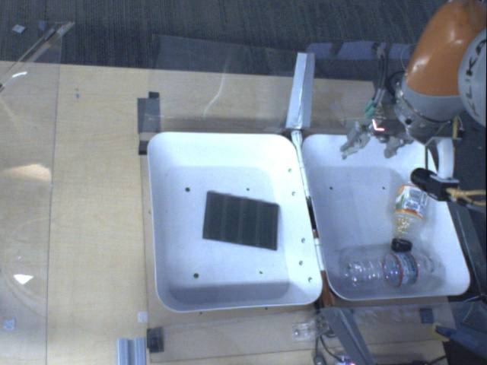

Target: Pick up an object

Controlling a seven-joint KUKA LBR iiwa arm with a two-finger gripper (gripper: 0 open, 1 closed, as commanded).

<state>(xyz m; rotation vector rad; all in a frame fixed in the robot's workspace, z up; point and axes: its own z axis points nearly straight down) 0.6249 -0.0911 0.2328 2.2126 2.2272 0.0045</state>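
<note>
Two bottles (384,268) (411,207) — right bin (342,204) | claw (373,143) above far edge — apart

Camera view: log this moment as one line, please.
gripper open, holding nothing, above right bin far edge | clear bottle lying in right bin | small bottle there too | dark pad in left bin

Two bins are sitting side by side on the bench (84,226). A flat ribbed pad (241,220) is lying mid-floor in the left bin (171,154). In the right bin (335,196), a bottle (380,269) is lying on its side along the near wall, with a small bottle (409,211) just behind it. The gripper (373,137) is hanging over that bin's far edge.
</note>
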